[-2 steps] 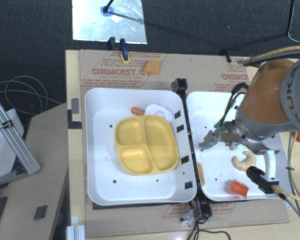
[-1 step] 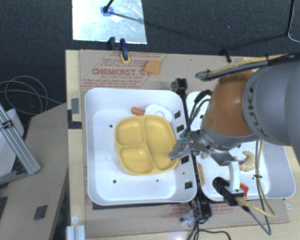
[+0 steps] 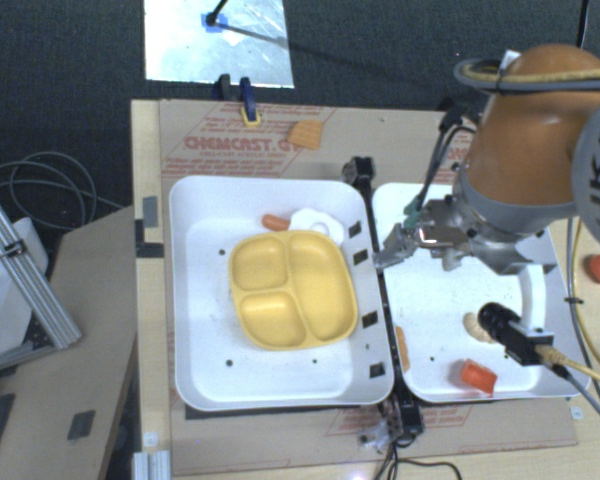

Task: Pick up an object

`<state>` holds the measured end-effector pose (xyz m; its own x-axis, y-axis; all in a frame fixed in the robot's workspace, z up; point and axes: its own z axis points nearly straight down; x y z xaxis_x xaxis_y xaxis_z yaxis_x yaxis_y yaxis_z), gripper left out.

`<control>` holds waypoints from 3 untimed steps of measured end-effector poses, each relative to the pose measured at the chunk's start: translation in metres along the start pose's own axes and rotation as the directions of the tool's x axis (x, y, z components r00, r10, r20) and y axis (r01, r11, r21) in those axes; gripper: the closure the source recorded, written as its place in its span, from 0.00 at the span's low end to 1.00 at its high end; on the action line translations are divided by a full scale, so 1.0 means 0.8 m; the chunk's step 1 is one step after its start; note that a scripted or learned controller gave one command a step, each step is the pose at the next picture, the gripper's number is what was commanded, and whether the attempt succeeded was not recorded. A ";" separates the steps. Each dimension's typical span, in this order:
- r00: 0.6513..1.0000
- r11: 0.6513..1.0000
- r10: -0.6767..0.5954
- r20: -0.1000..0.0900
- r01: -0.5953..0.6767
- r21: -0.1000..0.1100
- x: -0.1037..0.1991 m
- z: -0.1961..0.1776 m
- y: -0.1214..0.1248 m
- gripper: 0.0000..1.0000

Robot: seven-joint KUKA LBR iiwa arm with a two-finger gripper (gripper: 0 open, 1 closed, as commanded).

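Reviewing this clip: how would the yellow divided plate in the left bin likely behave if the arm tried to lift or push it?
The yellow divided plate looks like moulded plastic, so probably stiff and light for its size. It lies flat on the left bin floor with three shallow compartments, so it should slide rather than roll or tip when pushed. Its wide body likely leaves only the thin rim to pinch, and that may slip.

You are looking down on a tan counter (image 3: 310, 133) printed with red lettering, set on a dark carpeted floor (image 3: 60, 58). Behind it, a shiny silver sheet (image 3: 220, 28) lies on the carpet and catches the light. To the left, black cables (image 3: 45, 188) coil on the floor beside a beige board (image 3: 80, 348), and an aluminium frame rail (image 3: 20, 263) slants across the corner.
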<state>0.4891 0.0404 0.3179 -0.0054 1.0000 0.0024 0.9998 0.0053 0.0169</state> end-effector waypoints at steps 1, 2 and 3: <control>1.000 1.000 0.015 0.007 -0.015 0.020 -0.133 0.086 -0.007 0.00; 1.000 1.000 -0.006 -0.001 0.007 0.017 -0.026 0.104 -0.005 0.00; 1.000 1.000 -0.013 -0.004 0.013 0.011 0.143 0.068 0.010 0.00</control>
<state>0.4975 0.1552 0.2642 -0.0183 0.9998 0.0058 0.9998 0.0182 0.0056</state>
